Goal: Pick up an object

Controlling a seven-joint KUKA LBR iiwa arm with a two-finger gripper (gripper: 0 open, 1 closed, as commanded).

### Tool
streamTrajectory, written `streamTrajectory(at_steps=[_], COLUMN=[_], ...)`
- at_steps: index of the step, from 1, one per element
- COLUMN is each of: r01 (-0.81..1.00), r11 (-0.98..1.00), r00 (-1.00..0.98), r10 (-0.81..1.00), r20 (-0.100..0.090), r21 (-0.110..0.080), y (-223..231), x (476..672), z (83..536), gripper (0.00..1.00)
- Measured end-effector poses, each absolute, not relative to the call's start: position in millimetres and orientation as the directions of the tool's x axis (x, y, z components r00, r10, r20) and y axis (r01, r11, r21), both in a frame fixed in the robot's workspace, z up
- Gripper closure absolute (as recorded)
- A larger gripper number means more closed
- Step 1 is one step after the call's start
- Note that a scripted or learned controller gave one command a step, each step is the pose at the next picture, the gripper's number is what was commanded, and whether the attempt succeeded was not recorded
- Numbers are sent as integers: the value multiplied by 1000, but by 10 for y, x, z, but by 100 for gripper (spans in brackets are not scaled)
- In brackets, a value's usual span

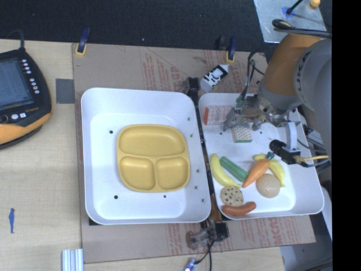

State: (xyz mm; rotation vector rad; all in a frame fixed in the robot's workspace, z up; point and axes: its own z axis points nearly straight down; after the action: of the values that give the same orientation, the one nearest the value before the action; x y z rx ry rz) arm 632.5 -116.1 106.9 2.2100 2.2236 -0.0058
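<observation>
The arm point(293, 78) reaches in over the far right corner of the right bin point(304, 205), its orange band high above the wrist and the wrist bent down toward the bin's far end. The gripper point(243, 117) hangs low over that far end, just above a small checkered white piece point(242, 134); whether it is spread or closed, and whether it has hold of anything, I cannot tell.

Taking the right bin as the landmark, the toy foods crowd its near half: a banana point(221, 171) along the left wall, a green piece point(233, 168) just beside it, a carrot point(256, 172) touching the green piece's near end, a tan round piece point(268, 186) beside the carrot, a cookie point(232, 195) and a sausage point(238, 209) by the near wall. A red-and-white card point(206, 115) lies at the far left corner. Bare floor stays open between the checkered piece and the foods.

Left of the right bin, touching along the shared edge, the left bin point(101, 151) carries a yellow divided tray point(153, 157) with bare margin all around it.
</observation>
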Motion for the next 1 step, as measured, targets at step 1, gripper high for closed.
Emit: streamTrajectory(at_steps=[1], r01=[1000], r11=[5], r00=[-5], r10=[1000], r20=[0], r21=[-3], y=[-1192], x=[6562], z=[916], gripper=[0])
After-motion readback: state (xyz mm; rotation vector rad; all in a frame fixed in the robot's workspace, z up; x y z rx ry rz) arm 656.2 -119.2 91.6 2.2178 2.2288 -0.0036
